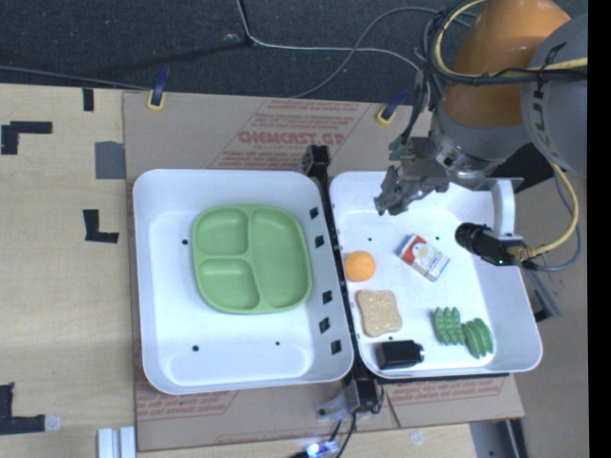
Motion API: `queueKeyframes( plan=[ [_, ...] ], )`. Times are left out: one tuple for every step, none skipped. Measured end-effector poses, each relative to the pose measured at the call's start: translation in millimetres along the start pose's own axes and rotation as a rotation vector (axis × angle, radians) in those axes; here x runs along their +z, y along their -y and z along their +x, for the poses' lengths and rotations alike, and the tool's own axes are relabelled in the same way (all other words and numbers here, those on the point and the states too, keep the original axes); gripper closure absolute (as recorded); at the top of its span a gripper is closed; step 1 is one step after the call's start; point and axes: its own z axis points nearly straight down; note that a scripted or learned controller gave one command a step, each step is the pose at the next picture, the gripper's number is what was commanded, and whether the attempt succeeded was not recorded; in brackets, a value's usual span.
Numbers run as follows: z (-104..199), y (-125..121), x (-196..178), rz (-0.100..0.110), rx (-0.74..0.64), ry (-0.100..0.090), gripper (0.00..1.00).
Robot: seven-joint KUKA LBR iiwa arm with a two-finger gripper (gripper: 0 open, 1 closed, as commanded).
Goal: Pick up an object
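End effector (396,197) hangs over the right bin's (520,299) far-left corner, nothing visibly held; whether it's parted, I can't tell. Orange ball (360,266), toast (379,312) and carton (422,257) lie nearer.

The claw (393,198) seems dark and blurred; the arm's (535,74) right part is cut by the edge.
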Motion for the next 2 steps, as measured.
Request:
queueKeyframes(
  plan=[
    [43.2,16.7,6.7,0.001,0.001,0.000,1.00],
    [97.5,27.9,20.3,0.001,0.000,0.001,1.00]
  ],
)
